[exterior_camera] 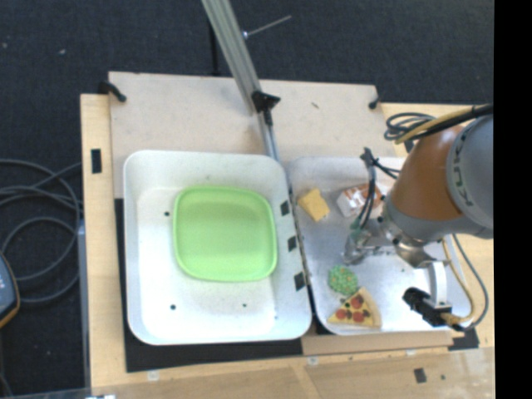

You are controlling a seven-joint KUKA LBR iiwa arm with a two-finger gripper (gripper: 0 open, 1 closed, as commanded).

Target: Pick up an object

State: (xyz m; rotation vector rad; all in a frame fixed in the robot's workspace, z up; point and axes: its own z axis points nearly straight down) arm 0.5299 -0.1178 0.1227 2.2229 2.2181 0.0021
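In the right bin [320, 171] lie a yellow cheese wedge [313, 204], a green broccoli-like piece [342, 279], a pizza slice [355, 310] and a small orange-and-white item [357, 197] partly hidden by the arm. My gripper [357, 248] hangs low in the middle of this bin, just above the green piece and right of the cheese. Nothing shows between its tips. The left bin [141, 181] holds a square green plate [224, 233].
A slanted metal pole [237, 48] runs from the top down to the gap between the bins. The arm's orange band and grey body [436, 185] cover the right bin's right side. Black cables lie left of the bench.
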